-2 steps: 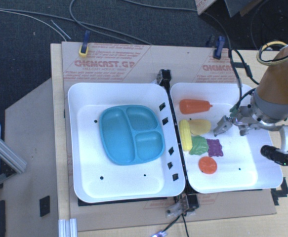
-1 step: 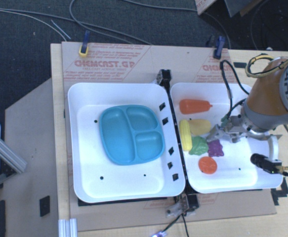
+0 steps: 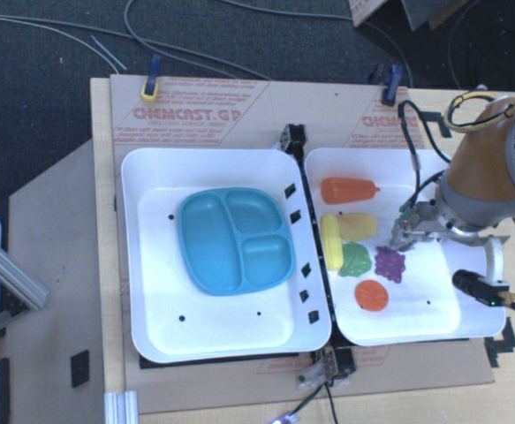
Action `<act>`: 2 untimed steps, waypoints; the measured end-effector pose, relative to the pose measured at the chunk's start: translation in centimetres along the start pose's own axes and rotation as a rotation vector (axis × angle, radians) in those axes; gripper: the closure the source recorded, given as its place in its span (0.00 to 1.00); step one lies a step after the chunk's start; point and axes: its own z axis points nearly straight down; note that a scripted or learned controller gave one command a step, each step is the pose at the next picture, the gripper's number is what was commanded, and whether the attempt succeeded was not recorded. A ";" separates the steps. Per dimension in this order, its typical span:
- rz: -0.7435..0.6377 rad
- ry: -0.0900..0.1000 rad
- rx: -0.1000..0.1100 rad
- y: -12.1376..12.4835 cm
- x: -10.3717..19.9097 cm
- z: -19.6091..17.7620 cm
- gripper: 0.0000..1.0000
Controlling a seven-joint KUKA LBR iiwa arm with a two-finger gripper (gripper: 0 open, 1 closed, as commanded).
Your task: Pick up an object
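Gripper point(image 3: 405, 237): mine, low in right bin point(image 3: 434, 312), just above purple grapes point(image 3: 389, 263); finger state cannot tell.
Right bin toys: six — one grapes, one green piece point(image 3: 356, 260), one yellow block point(image 3: 358, 227), one corn point(image 3: 331, 242), one carrot point(image 3: 349, 190), one tomato point(image 3: 372, 296).
Left bin point(image 3: 151, 237): one blue divided tray point(image 3: 236, 239).

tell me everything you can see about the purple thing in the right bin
The purple thing looks like a small toy bunch of grapes, lumpy and matte like moulded plastic. It lies flat on the floor of the right bin, near the middle. The green toy sits close on its left, the red round toy just below it. The claw hangs at its upper right edge; whether they touch is unclear.
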 end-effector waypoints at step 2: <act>-0.003 -0.003 -0.007 1.5 0.8 -12.2 1.00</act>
